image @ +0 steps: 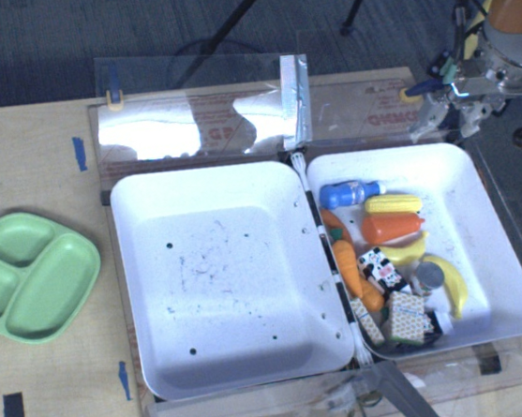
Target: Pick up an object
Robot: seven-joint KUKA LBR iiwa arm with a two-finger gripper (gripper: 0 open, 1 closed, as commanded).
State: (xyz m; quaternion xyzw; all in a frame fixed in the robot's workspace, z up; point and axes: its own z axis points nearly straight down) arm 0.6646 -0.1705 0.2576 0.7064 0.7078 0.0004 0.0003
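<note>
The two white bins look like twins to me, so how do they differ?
The right bin holds a heap of toys, among them a banana and a carrot; the left bin shows only faint scuffs and small dark dots on its floor. The left bin looks wider. Both are shallow, white and round-cornered.

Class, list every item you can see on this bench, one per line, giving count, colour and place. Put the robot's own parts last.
Bins: two, white, side by side mid-bench.
Divided plate: one, green, left of the bins.
Bottle: one, blue, top of the right bin.
Corn: one, yellow, beside the bottle.
Orange toy: one, orange, below the corn.
Carrot: one, orange, along the right bin's left wall.
Cow-print toy: one, black and white, right bin centre.
Banana: one, yellow, right bin, lower right.
Patterned box: one, right bin's bottom.
Tool: one, grey, above the right bin's top right corner.
</note>
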